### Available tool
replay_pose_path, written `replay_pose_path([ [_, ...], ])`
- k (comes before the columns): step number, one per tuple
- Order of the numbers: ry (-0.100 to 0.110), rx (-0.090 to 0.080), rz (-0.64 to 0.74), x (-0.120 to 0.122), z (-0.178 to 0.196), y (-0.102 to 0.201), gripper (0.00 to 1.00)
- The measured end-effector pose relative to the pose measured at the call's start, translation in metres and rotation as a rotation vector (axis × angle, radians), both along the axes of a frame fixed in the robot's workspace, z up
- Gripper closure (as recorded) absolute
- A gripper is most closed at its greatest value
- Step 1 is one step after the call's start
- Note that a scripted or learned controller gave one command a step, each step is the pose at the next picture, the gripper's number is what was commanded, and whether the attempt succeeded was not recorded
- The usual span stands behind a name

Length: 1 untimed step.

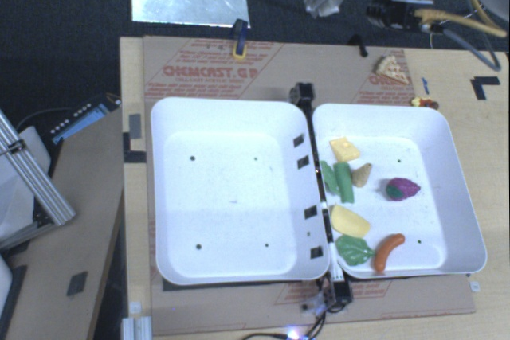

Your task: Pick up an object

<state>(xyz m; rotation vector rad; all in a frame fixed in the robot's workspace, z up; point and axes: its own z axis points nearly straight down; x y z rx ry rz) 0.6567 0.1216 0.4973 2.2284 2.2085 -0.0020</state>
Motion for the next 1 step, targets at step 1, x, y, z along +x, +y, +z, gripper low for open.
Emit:
replay_pose_path([
  [1,-0.004,0.009,0.021,-0.0402,0.0409,0.0816,1.00],
])
